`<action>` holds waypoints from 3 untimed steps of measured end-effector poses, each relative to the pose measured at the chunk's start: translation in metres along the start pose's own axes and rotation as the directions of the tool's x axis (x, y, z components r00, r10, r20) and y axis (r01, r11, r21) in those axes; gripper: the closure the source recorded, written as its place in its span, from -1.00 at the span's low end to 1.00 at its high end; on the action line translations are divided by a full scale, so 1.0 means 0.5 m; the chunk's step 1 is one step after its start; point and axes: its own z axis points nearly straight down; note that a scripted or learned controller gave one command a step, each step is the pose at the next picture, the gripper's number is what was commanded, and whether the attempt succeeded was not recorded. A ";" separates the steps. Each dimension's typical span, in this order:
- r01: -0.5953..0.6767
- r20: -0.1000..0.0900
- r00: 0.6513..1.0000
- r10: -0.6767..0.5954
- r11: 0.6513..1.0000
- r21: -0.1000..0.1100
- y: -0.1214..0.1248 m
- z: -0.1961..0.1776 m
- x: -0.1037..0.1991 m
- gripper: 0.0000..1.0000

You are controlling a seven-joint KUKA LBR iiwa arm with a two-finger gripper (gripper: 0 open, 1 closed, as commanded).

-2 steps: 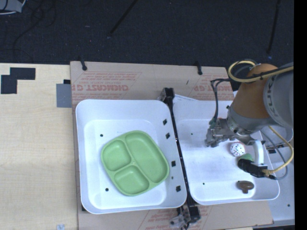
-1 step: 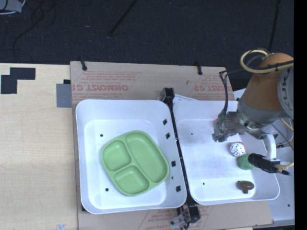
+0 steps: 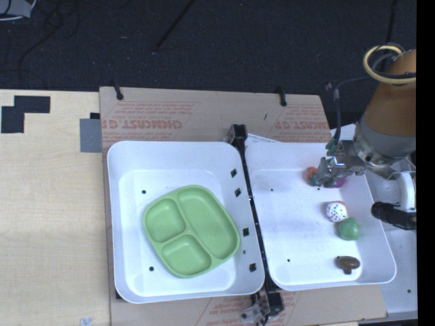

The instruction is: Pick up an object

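My gripper (image 3: 329, 176) reaches down into the right bin (image 3: 299, 250) near its far right corner. A small red and green object (image 3: 311, 175) lies just left of the gripper tip, touching or nearly touching it. A pink-purple bit (image 3: 338, 181) shows right beside the gripper. Further toward the front lie a white ball with dark dots (image 3: 336, 212), a green ball (image 3: 349, 229) and a small brown piece (image 3: 348, 263). The arm's body hides the bin's far right corner.
The left bin (image 3: 129, 175) holds a green plate with three compartments (image 3: 190, 231). A black divider (image 3: 248, 209) runs between the bins. The arm's orange band and cables (image 3: 391, 80) stand over the right edge. Cardboard (image 3: 204, 117) lies behind both bins.
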 end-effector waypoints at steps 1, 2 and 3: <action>0.000 -0.001 1.000 0.000 1.000 0.003 0.001 -0.069 -0.003 1.00; 0.004 -0.004 1.000 -0.004 1.000 0.009 0.031 -0.038 0.105 1.00; 0.003 -0.002 1.000 -0.003 1.000 0.010 0.056 -0.011 0.196 1.00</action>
